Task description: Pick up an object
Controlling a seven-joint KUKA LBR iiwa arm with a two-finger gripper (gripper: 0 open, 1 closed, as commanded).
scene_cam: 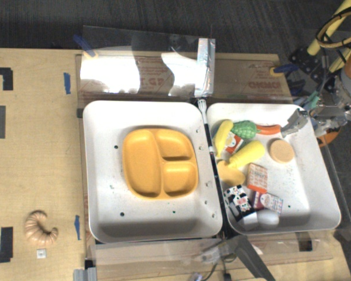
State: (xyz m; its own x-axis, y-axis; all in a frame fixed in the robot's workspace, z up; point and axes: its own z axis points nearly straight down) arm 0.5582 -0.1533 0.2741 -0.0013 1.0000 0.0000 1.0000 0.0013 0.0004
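The right bin [316, 183] holds a heap of small things. Among them are a yellow banana [223, 134], a green and orange toy carrot [253, 129], a yellow oblong piece [244, 153] and a round tan disc [281, 151]. Toward the front lie an orange patterned packet [257, 177], a black and white item [238, 199], a small pink box [270, 202] and a white lump [268, 218]. My gripper [296, 120] hangs over the bin's back right corner, just above and right of the tan disc, with nothing seen in it.
The left bin [99, 174] holds a yellow divided plate [160, 161]. A tan croissant-shaped toy [41, 228] lies on the bench at the front left. Clear sheeting and a foil-wrapped post [203, 69] stand behind the bins. Yellow cables [336, 28] hang at the far right.
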